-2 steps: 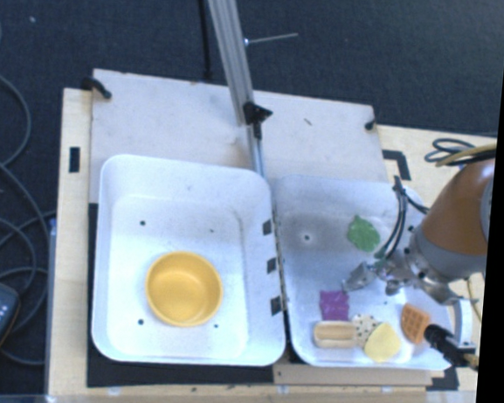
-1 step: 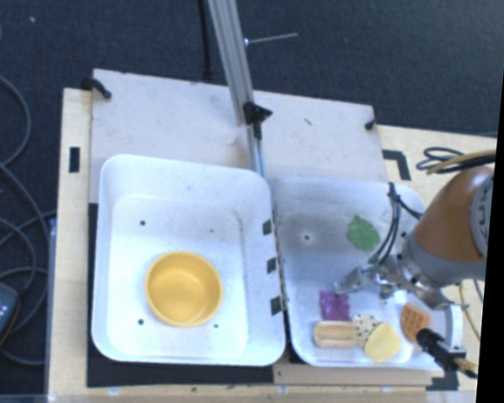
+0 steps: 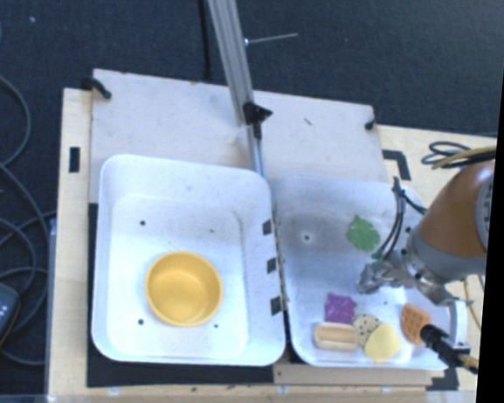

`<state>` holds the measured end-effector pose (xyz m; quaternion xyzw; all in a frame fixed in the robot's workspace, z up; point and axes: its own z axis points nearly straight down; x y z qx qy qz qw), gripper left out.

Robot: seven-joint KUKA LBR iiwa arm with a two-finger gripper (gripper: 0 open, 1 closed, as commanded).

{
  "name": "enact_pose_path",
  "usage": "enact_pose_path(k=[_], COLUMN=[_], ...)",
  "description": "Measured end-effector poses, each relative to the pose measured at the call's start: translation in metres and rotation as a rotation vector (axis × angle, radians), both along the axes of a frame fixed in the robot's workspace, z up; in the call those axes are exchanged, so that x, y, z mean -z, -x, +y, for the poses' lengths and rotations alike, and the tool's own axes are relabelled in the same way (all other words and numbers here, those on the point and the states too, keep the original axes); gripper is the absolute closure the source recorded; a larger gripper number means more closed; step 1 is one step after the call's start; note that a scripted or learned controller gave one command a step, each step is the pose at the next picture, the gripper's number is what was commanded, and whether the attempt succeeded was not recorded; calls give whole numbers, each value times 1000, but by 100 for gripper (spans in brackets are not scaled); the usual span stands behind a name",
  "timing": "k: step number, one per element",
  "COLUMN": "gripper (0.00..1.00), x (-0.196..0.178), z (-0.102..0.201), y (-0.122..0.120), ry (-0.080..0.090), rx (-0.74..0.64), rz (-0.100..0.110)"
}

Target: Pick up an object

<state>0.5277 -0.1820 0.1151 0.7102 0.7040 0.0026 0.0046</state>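
The jaws' state I cannot tell from up here; the gripper (image 3: 375,277) is a small grey blur low in the right bin (image 3: 322,202), with nothing visibly caught in it. I judge we're at the approach, no pick made. Candidates lie close: a green piece (image 3: 364,233) just above it, a purple piece (image 3: 340,307) just below, then a tan block (image 3: 336,336), a yellow lump (image 3: 383,343) and an orange piece (image 3: 414,322) near the front wall. Next I'd want it centred over one item, probably the purple, before descending. The yellow bowl (image 3: 184,288) sits in the left bin (image 3: 131,186).
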Motion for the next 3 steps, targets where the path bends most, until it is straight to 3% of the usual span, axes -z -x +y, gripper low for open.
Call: enact_pose_path(k=[3], gripper=[100], x=[-178], z=[-7], y=[-13], ry=[0], rx=[-14], rz=[2])
